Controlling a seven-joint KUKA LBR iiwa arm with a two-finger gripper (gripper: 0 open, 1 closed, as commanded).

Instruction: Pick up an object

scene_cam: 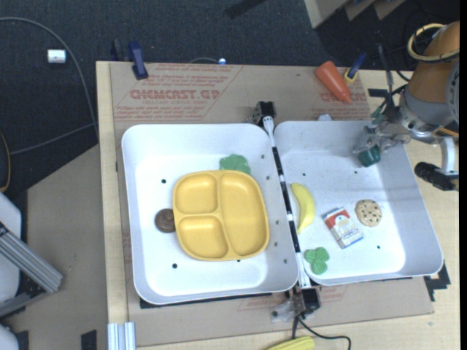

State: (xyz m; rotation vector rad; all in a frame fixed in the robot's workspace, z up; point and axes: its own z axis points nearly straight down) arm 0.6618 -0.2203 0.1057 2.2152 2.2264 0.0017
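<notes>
The bench (175,86) was a tan board printed with red lettering, set on dark carpet (182,17). Two white bins sat side by side on it, touching along a black clamp strip (281,188). A blue clip (136,60) stood at the board's far left edge, and an orange object (334,83) lay on the board just left of the arm, outside the bins.

The arm (430,86) reached in from the right, and the gripper (368,154) hung over the far right corner of the right bin (328,141). Its tip looked teal and blurred; whether the jaws were spread or pressed together could not be told, and nothing could be made out between them.

All loose items lay on the near side of the jaws. A cookie (369,213) sat closest, nearly straight below them in the view. A small red and white box (343,227) lay just left of the cookie, tilted. A banana (303,205) lay against the bin's left wall, well left of the jaws. A green leafy piece (317,259) sat at the near left corner, farthest away in that bin.

The floor under and around the jaws was bare white, with free room to the far wall and right wall.

The left bin (146,152) held a yellow divided tray (220,216), a green piece (235,163) touching its far edge and a brown disc (166,220) at its left edge.
</notes>
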